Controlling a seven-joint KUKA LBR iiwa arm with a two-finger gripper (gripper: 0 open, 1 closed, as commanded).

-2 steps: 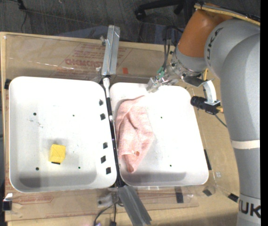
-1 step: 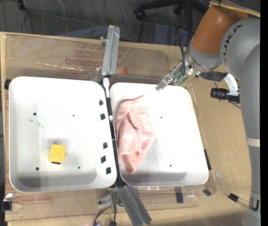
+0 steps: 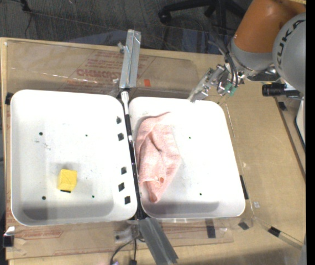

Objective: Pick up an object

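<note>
Arm (image 3: 271, 24) reaches in from the upper right, orange band above the wrist, gripper (image 3: 201, 91) pointing down-left, nothing between its fingers.

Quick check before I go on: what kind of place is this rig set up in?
Most likely a robotics lab or test cell, not a home or shop. A wooden bench bears two taped-down white bins, one holding a pink cloth, one a yellow block. Cables and an office chair base sit on dark carpet behind.

I see a soft pink cloth (image 3: 157, 156) in the smooth, glossy white plastic right bin (image 3: 224, 164), on my matt wooden bench (image 3: 262, 148).
</note>
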